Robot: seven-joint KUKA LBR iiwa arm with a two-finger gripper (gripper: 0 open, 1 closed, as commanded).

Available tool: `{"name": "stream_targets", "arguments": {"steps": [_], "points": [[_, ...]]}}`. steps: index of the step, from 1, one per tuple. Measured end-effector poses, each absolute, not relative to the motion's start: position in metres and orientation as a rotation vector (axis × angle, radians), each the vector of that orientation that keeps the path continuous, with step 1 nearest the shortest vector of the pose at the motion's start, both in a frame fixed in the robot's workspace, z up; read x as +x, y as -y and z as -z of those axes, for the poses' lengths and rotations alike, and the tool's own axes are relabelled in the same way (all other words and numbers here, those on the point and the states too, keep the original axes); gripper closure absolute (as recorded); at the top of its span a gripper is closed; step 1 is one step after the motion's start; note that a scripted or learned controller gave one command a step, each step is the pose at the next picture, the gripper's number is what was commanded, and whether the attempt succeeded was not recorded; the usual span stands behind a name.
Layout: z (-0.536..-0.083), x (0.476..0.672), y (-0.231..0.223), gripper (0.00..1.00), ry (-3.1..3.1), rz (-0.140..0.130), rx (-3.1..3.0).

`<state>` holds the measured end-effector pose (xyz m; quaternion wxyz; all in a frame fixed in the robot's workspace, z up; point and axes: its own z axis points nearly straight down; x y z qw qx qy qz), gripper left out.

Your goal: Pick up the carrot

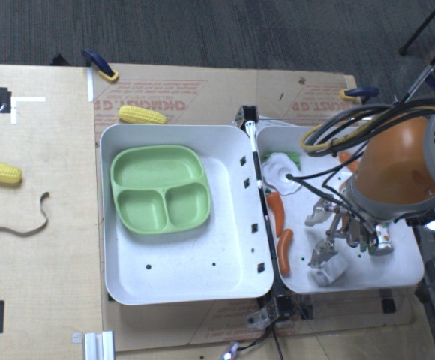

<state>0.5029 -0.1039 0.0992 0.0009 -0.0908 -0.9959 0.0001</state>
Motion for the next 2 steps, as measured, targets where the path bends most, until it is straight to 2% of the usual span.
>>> {"name": "stream_targets", "arguments": {"steps": [1, 2], "points": [[-0.0921, 0.4784, 0.1239, 0.0, 3.113, -0.001, 0.443], [-0.1016, 0.4801, 0.1237, 1.0, 3.115, -0.004, 0.448]]}}
